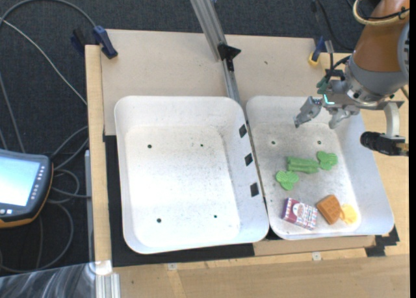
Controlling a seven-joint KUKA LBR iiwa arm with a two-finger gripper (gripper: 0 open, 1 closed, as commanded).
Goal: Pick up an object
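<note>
Two white bins sit side by side; my gripper (323, 116) hovers over the right bin (372, 180), fingers apart and holding nothing. Below it lie a green toy (305, 167), a pink-and-white carton (299, 213) (print too small to read) and an orange block (329, 208).

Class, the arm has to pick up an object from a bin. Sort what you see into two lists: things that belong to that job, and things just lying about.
Belongs to the job:
gripper, open above the right bin
green toy
pink-and-white carton
orange block
yellow piece

Just lying about:
left bin
blue clamp
handheld screen
</note>
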